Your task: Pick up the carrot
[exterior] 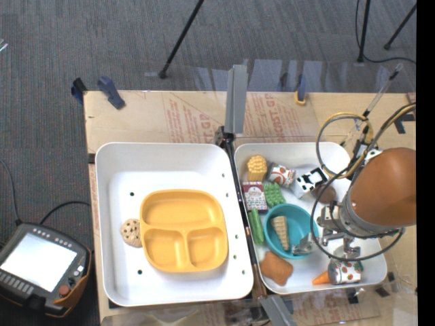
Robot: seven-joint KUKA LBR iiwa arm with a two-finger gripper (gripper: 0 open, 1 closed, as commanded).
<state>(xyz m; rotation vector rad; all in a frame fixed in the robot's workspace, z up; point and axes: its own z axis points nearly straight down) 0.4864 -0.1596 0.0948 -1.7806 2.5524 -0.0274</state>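
The carrot (320,278) shows as a small orange tip on the floor of the right bin (340,155), near its front edge. The rest of it is hidden behind a white spotted can (344,272) lying beside it. My gripper (342,248) hangs under the orange wrist band (384,189), just above and slightly behind the can and the carrot tip. The wrist and its cables cover most of it.
The right bin also holds a teal bowl (292,226) with a cone in it, a brown bread piece (276,267), corn (256,166), a red box (254,195), green vegetables (256,226) and a cow-patterned toy (311,180). In the left bin (115,161) lie a yellow divided plate (183,229) and a cookie (131,232).
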